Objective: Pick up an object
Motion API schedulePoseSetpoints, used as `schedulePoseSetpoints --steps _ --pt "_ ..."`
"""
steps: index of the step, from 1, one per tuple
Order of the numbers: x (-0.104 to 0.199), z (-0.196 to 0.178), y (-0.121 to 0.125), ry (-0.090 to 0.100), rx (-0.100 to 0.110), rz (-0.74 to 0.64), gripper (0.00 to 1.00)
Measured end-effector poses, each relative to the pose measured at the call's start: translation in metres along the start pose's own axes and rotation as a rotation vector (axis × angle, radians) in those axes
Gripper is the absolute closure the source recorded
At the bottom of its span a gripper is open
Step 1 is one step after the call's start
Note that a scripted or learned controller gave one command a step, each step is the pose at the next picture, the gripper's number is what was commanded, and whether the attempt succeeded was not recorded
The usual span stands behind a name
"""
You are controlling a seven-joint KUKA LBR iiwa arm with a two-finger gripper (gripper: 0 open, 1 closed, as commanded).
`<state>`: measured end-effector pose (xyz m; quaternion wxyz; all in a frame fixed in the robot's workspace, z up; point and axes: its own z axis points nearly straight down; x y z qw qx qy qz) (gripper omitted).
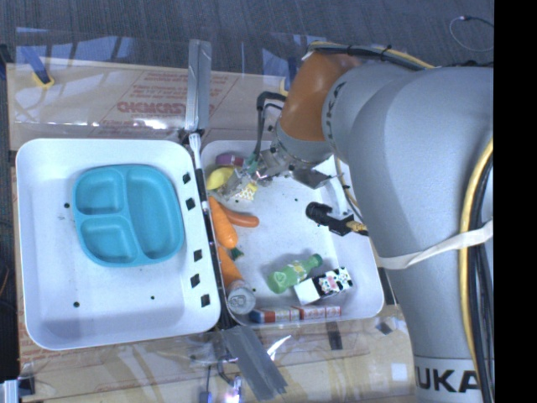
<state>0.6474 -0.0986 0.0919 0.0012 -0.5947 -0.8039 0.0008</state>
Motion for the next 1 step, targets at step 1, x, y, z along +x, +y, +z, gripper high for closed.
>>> schedulePoseSetpoints --steps 1 --pt "0.0004 -0.0104 -0.0004 -0.001 0.004 -0.007 1.0"
